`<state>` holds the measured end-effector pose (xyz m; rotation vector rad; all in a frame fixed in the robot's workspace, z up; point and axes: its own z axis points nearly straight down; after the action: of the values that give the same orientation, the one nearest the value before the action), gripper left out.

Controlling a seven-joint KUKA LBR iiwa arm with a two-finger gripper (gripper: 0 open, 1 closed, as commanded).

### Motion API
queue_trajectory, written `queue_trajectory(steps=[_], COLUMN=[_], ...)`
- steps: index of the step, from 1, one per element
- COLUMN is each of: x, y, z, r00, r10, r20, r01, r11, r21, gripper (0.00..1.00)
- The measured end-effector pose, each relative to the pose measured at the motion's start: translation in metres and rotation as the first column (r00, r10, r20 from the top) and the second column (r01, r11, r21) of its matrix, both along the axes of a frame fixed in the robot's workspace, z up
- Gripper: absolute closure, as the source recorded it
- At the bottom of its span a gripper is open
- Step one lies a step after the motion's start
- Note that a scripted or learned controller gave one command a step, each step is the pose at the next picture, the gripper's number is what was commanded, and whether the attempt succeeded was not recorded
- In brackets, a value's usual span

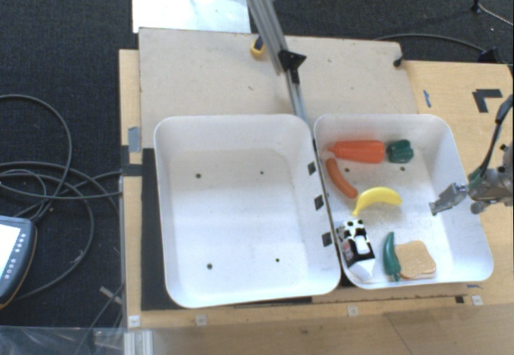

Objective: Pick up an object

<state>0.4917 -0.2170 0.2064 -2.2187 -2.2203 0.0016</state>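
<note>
Two white bins sit side by side on the bench, the left bin (185, 209) and the right bin (462, 185), seen from above at a slant. The claw (444, 202) hangs at the right bin's right wall, a small grey piece jutting leftward over the bin floor from the arm's end at the frame edge. Whether it is spread or pressed together cannot be told, for the tip is too small and blurred. Nothing shows between its tips.

All the things lie in the right bin, to the left of the claw. Nearest is the banana (377, 199), just left of the claw and at about its height in the frame; its long axis runs roughly left to right, arched upward, the left end dipping down. Up and to the left lies the carrot (357, 151), long axis left to right, its thin tip pointing left and its green top (400, 152) toward the claw's side. Left of the banana is the sausage (340, 177), slanting from upper left to lower right. Below and left of the claw sits the toast (417, 260), and just beside that the green pepper (390, 255), standing nearly top to bottom in the frame. Farther left, by the wall shared with the left bin, is a black and white cow toy (355, 242).
</note>
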Motion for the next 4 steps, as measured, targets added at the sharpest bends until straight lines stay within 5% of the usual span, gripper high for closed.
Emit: queue_trajectory(steps=[2, 3, 4], x=[0.004, 0.006, 0.006], y=[0.004, 0.003, 0.002], z=[-0.113, -0.100, -0.036], r00=[1.000, 1.000, 1.000], r10=[-0.001, 0.000, 0.004], r20=[-0.001, 0.006, 0.010], r01=[0.001, 0.000, -0.004], r11=[1.000, 1.000, 1.000], r21=[0.001, -0.002, -0.005], gripper=[0.00, 1.00, 1.00])
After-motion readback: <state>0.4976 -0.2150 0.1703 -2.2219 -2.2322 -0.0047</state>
